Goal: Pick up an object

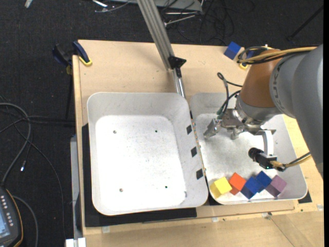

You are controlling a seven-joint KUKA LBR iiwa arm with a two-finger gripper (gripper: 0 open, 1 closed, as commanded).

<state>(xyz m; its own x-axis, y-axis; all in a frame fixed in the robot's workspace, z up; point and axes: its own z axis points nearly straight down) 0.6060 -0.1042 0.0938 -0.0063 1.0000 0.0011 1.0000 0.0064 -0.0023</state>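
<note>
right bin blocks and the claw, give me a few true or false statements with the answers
1. The yellow block lies at the left end of the row of blocks. True.
2. The orange block sits in the left bin. False: it is in the right bin, next to the yellow block.
3. The purple block is at the right end of the row. True.
4. The claw is touching the blue block. False: it is over bare bin floor, up and to the left of the row.
5. All the blocks lie by the right bin's far edge. False: they are along its near edge.
</note>
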